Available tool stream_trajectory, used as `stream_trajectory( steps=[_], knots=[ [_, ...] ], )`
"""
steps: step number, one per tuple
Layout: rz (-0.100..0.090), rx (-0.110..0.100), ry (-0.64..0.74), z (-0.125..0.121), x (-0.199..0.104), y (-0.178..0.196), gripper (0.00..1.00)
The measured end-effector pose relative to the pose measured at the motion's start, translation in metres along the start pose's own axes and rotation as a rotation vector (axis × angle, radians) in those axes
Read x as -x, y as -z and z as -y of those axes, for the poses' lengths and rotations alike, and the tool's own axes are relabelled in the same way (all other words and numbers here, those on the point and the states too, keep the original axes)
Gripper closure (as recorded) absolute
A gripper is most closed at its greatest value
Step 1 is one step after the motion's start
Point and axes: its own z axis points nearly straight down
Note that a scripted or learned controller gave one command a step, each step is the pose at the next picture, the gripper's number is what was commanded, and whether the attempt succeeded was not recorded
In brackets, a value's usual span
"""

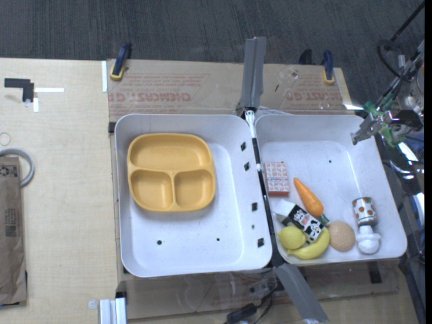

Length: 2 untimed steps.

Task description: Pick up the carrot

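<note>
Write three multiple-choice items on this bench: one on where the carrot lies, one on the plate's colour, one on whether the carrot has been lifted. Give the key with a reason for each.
1. Where is the carrot?
A. In the right bin, near its left wall
B. On the plate
C. On the bench outside the bins

2. What colour is the divided plate in the left bin?
A. Blue
B. Yellow
C. Red

3. What state is the carrot in?
A. Held in the air
B. Standing upright in a cup
C. Lying on the bin floor, not lifted

Key: 1 A, it lies just right of the small patterned box in the right bin. 2 B, the plate is plain yellow against the white bin. 3 C, it rests tilted on the floor above the banana, with nothing gripping it.
</note>
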Motion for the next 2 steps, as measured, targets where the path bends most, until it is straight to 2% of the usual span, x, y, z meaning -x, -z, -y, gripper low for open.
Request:
stream_trajectory(
  steps=[1, 2],
  knots=[
    [0.000, 0.001, 0.104, 0.012, -0.110, -0.033, 0.00],
    [0.000, 0.000, 0.193, 0.066, -0.123, -0.110, 0.00]
  ],
)
